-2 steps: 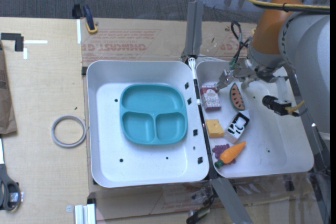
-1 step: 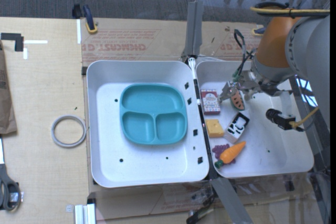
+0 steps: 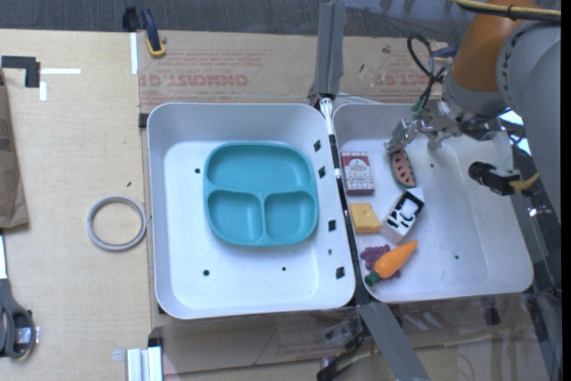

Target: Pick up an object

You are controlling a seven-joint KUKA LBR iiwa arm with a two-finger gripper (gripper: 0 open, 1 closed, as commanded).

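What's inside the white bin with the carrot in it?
The right bin holds a toy carrot, cheese cube, red box, watermelon slice, black-and-white piece and something purple, partly hidden behind the carrot.

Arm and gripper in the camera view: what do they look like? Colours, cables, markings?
Grey arm with an orange band above the wrist. Black cables loop beside the wrist. A small metallic two-finger gripper with silver hardware. No markings legible.

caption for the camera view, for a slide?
KUKA arm's gripper hovers over the watermelon slice in the right bin; teal divided plate sits in the left bin.
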